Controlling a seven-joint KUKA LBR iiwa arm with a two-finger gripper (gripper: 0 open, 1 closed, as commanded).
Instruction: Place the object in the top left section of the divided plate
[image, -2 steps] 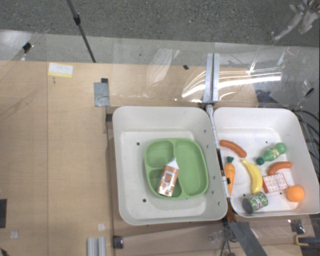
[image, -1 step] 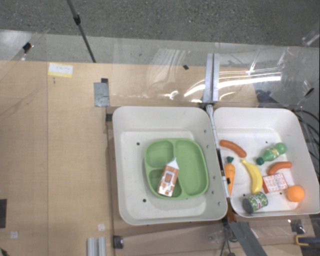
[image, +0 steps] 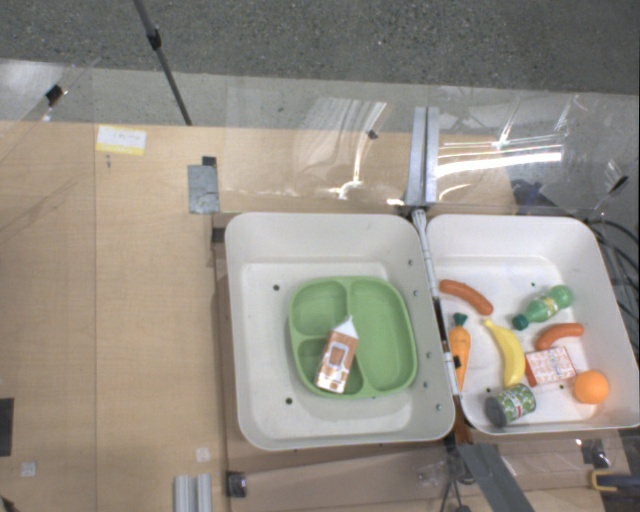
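A shallow white left bin (image: 250, 330) is seen holding a green divided plastic plate (image: 385, 345). A small orange-and-white carton (image: 338, 360) lies on the plate, apparently across its lower left section and middle ridge. In the white right bin (image: 590, 250) are gathered two sausages, a carrot, a yellow banana (image: 509, 352), a green bottle, a can (image: 511, 405) and an orange. The pincer's state cannot be told.

Matt green plastic plate (image: 385, 340), smooth white plastic bins (image: 260, 330), pale wood-grain bench (image: 100, 300)
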